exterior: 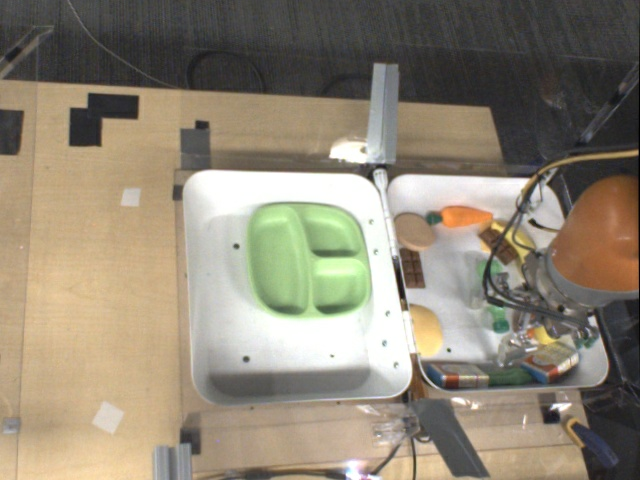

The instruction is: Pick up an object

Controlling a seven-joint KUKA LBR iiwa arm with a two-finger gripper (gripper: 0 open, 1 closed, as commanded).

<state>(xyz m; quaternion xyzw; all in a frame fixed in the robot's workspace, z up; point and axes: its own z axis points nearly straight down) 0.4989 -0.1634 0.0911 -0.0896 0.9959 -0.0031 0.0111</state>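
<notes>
A: What is the biggest thing in view?
B: The bench (90,298), pale wood, carrying 2 shallow white bins side by side.

A: And the bins?
B: The left bin (215,368) holds 1 green divided tray (305,258) with 3 compartments, lying near its middle. The right bin (455,193) holds the small things.

A: Where is the arm?
B: The arm (600,238) reaches in from the right, its orange band over the right bin's right half, with cables looping around the wrist. The gripper (520,343) hangs low over the bin's lower right part.

A: Are the jaws spread or pressed together?
B: I cannot tell; cables and wrist hide them, and I see nothing clearly pinched.

A: Which objects could be picked?
B: An orange carrot (462,217) with a green top lies near the bin's upper edge. Just left of it sits a tan round disc (415,231). Below that, a brown chocolate bar (412,267) lies along the left wall. A yellow round piece (425,328) rests further down by the same wall. Along the lower edge lies a long red and green item (480,375), and beside it a blue and orange box (550,363), just under the gripper. A small green piece (497,318) sits near the wrist.
</notes>
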